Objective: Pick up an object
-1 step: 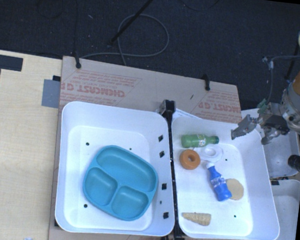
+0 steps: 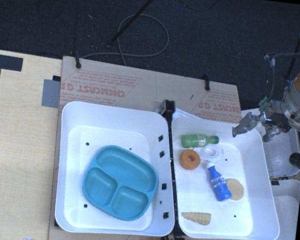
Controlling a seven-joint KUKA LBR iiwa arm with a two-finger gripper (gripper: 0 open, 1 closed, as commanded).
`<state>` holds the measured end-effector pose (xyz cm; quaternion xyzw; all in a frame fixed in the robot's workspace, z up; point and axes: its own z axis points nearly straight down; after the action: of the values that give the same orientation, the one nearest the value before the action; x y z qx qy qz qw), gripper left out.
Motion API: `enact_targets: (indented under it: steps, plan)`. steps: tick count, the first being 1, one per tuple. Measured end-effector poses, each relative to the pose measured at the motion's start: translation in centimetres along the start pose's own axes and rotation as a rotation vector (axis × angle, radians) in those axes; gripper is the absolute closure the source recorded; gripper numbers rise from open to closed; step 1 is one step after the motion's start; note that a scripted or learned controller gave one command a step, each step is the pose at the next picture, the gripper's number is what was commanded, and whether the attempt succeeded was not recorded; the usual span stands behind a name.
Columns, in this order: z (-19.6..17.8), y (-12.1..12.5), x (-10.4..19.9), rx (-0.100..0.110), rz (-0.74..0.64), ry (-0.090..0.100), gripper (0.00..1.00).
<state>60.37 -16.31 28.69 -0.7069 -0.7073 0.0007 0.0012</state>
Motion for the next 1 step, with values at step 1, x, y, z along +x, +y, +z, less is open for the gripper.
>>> enact_targets:
  steps: [1]
  plan:
    - [4.65,0.37,0.61,0.003,-0.001,0.001,0.0]
